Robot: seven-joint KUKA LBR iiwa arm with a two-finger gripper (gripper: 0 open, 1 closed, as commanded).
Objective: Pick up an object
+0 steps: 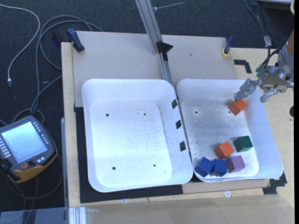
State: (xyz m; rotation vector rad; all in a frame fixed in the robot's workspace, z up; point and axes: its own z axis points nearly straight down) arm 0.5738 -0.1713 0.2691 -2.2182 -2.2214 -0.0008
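Note:
My gripper (250, 97) hangs over the back right part of the right bin (201, 94), fingers spread open with nothing between them. An orange block (237, 107) sits just below the tip of the left finger (243, 91), outside the gap; whether it touches the finger I cannot tell. Near the bin's front lie a second orange block (224, 149), a green block (243, 143), a purple block (236, 163) and two blue blocks (204, 166) (218, 167) side by side.
The left bin (93, 97) adjoins the right one along a shared middle wall. A slanted aluminium pole (149, 22) crosses the back of the bench. A teach pendant (23, 146) and cables lie on the floor at left.

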